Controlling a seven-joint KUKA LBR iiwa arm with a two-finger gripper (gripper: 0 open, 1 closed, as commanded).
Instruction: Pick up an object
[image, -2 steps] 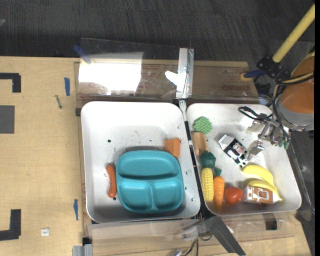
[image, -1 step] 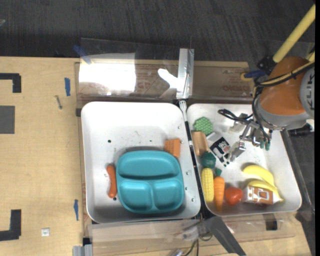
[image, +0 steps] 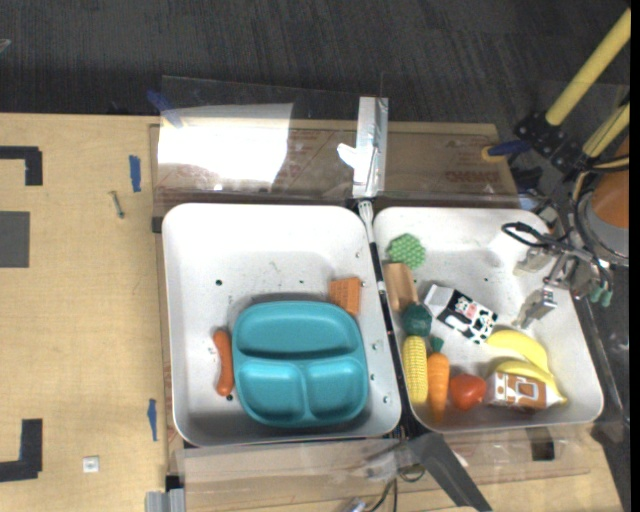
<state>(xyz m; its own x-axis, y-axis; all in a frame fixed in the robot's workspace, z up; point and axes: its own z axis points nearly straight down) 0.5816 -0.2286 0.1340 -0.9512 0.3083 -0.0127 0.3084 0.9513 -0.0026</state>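
Tool (image: 543, 290) poised at right of frame, above the banana (image: 518, 347).
Its state cannot be told; the curved banana could be nudged aside and missed.

The left bin (image: 190, 240) is open across its upper half; its lower half is taken up by a teal divided tray (image: 298, 362), with a sausage (image: 224, 362) at the tray's left. The right bin (image: 585, 395) has bare floor in its upper middle. Toy foods (image: 440, 365) crowd its left wall and lower edge.
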